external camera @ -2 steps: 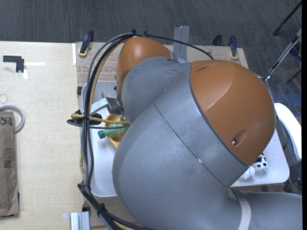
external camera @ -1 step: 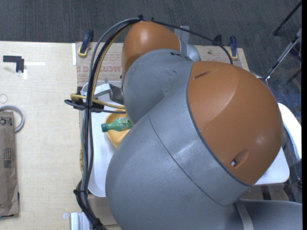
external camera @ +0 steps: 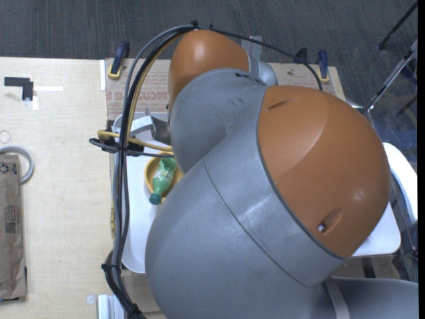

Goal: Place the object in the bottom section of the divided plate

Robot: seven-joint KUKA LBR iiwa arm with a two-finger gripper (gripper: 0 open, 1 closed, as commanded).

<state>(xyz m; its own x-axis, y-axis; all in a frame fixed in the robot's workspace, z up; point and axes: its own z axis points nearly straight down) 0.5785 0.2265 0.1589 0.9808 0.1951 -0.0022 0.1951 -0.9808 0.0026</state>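
Observation:
The grey and orange arm fills most of the camera view and hides most of the white bin. At its left edge a yellow plate peeks out, and a small green bottle lies on it, tilted with its cap toward the lower left. The rest of the plate and its dividers are hidden behind the arm. Black and yellow cables run down the arm's left side, over the bin's rim.
A wooden bench top lies to the left, with a brown paper bag at its left edge. A cardboard sheet, held by blue clamps, sits behind the bin. White bin rim shows at the right.

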